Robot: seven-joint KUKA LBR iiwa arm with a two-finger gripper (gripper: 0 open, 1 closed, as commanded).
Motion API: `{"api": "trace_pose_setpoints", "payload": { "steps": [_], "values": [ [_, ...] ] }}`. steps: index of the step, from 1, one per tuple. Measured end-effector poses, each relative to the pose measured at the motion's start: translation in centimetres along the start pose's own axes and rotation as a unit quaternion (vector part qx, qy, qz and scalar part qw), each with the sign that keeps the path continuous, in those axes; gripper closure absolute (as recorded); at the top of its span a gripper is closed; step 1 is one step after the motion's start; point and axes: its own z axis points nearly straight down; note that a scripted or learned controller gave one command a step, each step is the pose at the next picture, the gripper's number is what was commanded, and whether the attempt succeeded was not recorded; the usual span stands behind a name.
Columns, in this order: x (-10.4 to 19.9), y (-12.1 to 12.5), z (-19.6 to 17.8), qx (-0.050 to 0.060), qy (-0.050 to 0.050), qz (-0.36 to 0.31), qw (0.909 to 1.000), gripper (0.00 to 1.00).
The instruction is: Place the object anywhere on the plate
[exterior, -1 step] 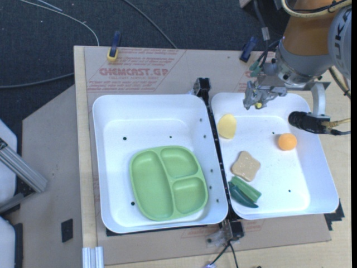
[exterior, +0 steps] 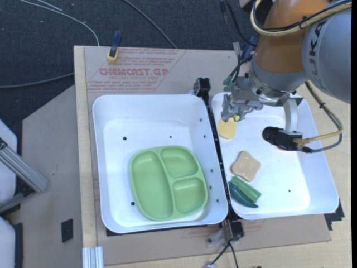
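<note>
Tool [exterior: 231, 115] over far left corner of right bin [exterior: 312, 166]; whether clenched or released cannot be told | yellow piece [exterior: 227, 129] just beneath it; tan slice [exterior: 246, 166], green item [exterior: 244, 192] toward near left corner | green plate [exterior: 167, 181] in left bin [exterior: 139, 121]

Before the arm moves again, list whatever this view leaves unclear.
Camera view, the gripper: crowded by wrist hardware and cables, so whether it grips the yellow food piece is unreadable.
Camera view, the yellow food piece: its upper edge sits under the gripper, hiding its full shape.
Camera view, the right bin: its far back corner is covered by the arm.
Camera view, the green toy vegetable: too small to tell which kind.
</note>
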Motion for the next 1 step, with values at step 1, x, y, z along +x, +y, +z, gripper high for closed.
{"api": "trace_pose_setpoints", "payload": {
  "steps": [1],
  "values": [
    [4.45,-1.93,0.47,0.0,-0.001,0.0,1.0,1.0]
  ]
}}
